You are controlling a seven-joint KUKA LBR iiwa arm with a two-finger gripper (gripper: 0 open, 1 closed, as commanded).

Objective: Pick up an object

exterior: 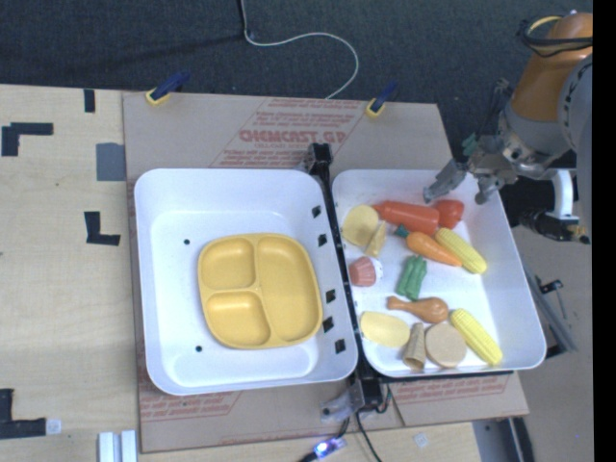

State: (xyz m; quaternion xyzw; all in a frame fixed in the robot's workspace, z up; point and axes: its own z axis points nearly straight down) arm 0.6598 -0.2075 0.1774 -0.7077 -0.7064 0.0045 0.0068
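The claw [464, 183] hangs over the far edge of the right bin [520, 287], fingers spread and holding nothing. Just near of it lies a red pepper [416, 216], with a carrot [432, 248] and a corn cob [461, 249] touching beside it. The toys are crowded, so a descending finger could land on a neighbour and push the target aside. The left bin [164, 258] holds a yellow tray [258, 290]. Cardboard [289, 133] on the tabletop [58, 258] bears red lettering, too blurred to read.
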